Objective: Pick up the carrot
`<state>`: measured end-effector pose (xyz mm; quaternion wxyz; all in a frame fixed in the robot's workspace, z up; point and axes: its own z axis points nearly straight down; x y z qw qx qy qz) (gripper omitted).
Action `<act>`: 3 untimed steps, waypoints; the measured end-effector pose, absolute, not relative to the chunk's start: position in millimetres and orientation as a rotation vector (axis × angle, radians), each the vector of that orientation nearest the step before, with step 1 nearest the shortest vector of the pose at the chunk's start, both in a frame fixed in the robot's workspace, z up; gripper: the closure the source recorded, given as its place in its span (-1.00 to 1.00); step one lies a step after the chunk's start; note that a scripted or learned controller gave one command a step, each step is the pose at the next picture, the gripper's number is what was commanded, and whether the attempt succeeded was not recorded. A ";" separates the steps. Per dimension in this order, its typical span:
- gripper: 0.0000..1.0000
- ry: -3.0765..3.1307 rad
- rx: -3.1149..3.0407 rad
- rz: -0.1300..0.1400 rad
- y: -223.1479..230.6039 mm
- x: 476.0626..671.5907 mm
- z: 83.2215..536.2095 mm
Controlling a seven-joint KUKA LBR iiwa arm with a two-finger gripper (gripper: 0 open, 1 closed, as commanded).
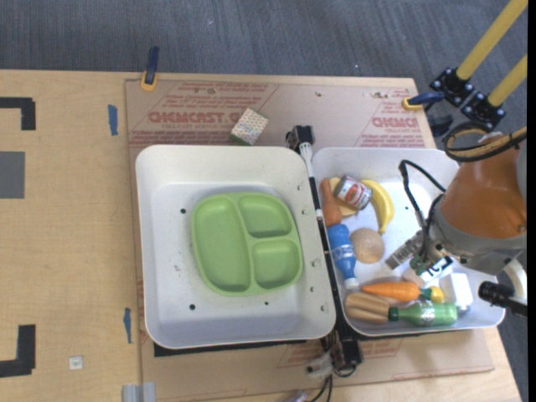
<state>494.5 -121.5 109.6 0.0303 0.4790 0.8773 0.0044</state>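
Lower right: gripper, finger state untellable, hovers above the carrot; best to straddle its middle.

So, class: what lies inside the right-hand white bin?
The right bin holds a carrot, banana, can, blue bottle and green bottle; the arm covers its right part.

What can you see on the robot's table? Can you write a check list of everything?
Surface: wooden bench bearing two white bins; left bin holds a green divided plate.
Job's things: carrot lies in the right bin, near its front.
Clutter: banana, can, blue bottle, green bottle, bread roll.
Grippers: gripper above the right bin, beside the carrot.
Cables: black cable loops over the right bin.
Surroundings: grey carpet, small cube behind the left bin.
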 end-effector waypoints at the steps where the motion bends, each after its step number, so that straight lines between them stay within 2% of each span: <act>1: -1.00 2.707 1.477 0.013 -121.1 493.9 108.6; 2: -1.00 2.813 1.336 0.007 -113.9 487.3 93.1; 3: 1.00 2.824 1.343 0.020 -109.6 487.6 104.2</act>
